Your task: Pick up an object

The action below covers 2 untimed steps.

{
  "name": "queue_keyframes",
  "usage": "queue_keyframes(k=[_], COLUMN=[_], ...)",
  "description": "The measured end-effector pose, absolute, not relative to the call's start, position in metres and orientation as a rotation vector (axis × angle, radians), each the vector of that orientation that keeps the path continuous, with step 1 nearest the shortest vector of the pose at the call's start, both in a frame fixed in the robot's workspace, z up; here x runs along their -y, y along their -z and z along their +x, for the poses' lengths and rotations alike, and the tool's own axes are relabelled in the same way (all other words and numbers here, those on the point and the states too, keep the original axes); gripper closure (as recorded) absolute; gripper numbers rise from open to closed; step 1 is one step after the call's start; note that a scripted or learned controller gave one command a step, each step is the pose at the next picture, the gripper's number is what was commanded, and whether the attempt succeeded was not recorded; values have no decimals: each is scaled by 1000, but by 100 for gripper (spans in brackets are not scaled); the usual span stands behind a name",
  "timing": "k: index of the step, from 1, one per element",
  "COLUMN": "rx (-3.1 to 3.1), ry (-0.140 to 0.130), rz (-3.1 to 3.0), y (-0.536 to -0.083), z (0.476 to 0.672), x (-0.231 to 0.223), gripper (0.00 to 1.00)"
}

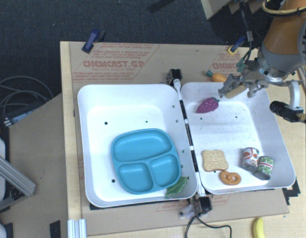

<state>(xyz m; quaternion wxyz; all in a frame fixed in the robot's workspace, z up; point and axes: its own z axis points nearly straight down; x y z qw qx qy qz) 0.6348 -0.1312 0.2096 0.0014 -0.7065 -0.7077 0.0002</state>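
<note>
My gripper (238, 90) hangs over the far part of the right bin (272, 128), its two fingers spread open with nothing between them. A purple bunch of grapes (207, 105) lies just left of and below the left fingertip (224, 92), apart from it. Near the bin's front lie a slice of toast (214, 159), a brown pretzel (229, 177) and two small cans (250, 158) (264, 166), side by side.
The left bin (93, 108) holds a blue divided plate (145, 160) and a green leaf (177, 186) at its front right corner. An orange carrot-like piece (218, 76) lies on the bench behind the right bin. A yellow banana (258, 228) sits at the bench's front.
</note>
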Motion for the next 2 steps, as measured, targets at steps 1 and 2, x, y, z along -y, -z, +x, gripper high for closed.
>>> queue_keyframes(k=[1, 2], rx=[2219, 2222], ry=[-3, -1], rz=[-2217, -2220], y=[-142, -85], z=[666, 666], x=[107, 92], gripper=[0, 0])
